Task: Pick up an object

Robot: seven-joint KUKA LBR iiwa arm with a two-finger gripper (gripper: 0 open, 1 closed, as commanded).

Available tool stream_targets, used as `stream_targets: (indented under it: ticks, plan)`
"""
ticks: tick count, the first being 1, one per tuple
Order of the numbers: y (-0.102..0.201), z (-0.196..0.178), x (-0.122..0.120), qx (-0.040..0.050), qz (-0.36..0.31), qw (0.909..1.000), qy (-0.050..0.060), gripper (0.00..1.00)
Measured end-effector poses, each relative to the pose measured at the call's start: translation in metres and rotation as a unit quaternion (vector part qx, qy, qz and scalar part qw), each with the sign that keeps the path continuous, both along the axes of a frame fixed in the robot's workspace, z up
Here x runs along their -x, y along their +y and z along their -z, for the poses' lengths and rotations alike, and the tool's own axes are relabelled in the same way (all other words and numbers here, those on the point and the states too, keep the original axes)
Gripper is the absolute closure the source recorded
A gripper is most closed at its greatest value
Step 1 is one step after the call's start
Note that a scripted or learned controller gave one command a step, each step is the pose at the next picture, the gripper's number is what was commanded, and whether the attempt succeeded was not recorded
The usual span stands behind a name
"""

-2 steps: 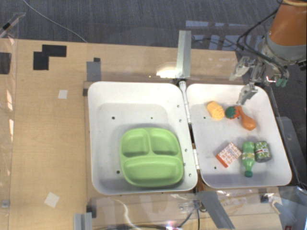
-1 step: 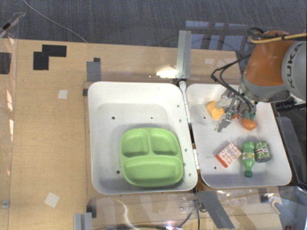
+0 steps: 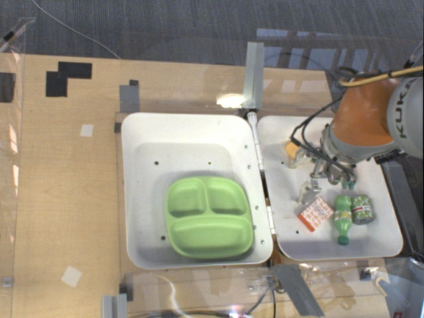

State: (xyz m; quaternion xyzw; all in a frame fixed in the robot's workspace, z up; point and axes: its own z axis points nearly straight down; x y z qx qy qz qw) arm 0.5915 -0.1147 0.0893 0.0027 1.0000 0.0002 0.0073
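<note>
1. Two white bins sit side by side on a wooden bench, seen from above at a slant. The left bin [image 3: 142, 177] holds a green tray [image 3: 209, 217] with three compartments.
2. The right bin [image 3: 275, 177] holds the small objects: a green bottle [image 3: 342, 218] lying near the front, a small can [image 3: 362, 209] touching the bottle's right side, a red and white packet [image 3: 315, 213] just left of the bottle, and a small yellow item [image 3: 292, 150] further back near the left wall.
3. The arm [image 3: 371, 114], grey with an orange band, reaches in from the right over the right bin. Its gripper [image 3: 326, 175] hangs above the bin floor, just behind the packet and bottle.
4. Whether the gripper is open or closed cannot be told; cables and the wrist clutter it. Nothing can be seen held in it.
5. Judgement: this looks like the approach stage, with no object lifted yet.
6. To do it well, choose one target. The packet and bottle are nearest. The bottle and can touch, so a grasp there risks nudging both.
7. The packet lies flat, which may be hard to pinch; the bottle likely offers a better grip across its body.
8. Centre over the chosen thing before descending.
</note>
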Motion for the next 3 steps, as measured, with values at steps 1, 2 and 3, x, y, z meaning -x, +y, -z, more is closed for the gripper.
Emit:
stream_targets:
  ticks: [1, 2, 3]
  plan:
    - [0.001, -0.013, -0.005, 0.0002, -0.002, 1.0, -0.008, 1.0]
    - [0.026, -0.001, -0.021, -0.0026, 0.204, 0.979, 0.0, 1.0]
    - [0.111, -0.1, 0.003, -0.0046, 0.186, 0.9825, 0.0, 1.0]
